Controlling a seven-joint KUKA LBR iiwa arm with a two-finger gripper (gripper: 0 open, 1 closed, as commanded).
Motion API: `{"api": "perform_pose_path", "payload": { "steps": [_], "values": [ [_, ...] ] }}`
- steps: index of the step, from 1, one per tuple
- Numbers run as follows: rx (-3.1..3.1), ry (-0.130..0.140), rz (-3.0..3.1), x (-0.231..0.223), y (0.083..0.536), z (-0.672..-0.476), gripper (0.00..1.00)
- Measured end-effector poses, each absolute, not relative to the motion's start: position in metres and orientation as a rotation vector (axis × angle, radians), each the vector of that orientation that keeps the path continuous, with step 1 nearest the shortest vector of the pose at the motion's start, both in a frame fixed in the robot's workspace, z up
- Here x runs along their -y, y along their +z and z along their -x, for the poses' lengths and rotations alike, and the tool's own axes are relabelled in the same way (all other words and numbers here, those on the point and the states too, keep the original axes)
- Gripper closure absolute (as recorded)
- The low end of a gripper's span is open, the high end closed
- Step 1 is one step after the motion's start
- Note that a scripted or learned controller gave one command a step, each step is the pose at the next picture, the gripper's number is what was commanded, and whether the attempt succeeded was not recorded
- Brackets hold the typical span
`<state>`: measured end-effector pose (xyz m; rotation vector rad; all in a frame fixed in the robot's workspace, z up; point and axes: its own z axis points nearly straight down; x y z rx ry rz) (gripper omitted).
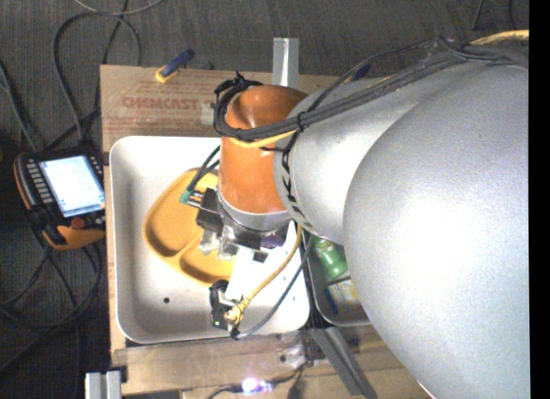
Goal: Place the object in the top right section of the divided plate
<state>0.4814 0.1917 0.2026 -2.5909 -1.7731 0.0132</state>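
The yellow divided plate lies in the left white bin, and the arm covers its right part. My gripper hangs over the plate's right side, seen from above under the orange wrist band. The wrist and its cables hide whatever is below it. A green object lies in the right bin, just right of the wrist and partly under the arm.
The grey arm covers most of the right bin. A yellow cable loops from the wrist over the left bin's near edge. A teach pendant lies on the floor to the left. A small blue and yellow item rests on the cardboard behind the bins.
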Motion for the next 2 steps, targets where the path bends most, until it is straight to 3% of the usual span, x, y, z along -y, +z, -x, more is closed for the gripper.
{"api": "perform_pose_path", "payload": {
  "steps": [1, 2],
  "values": [
    [1.799, 0.010, 2.574, -0.195, 0.219, -0.502, 1.00],
    [1.724, 0.014, 2.624, -0.215, 0.155, -0.481, 1.00]
  ]
}}
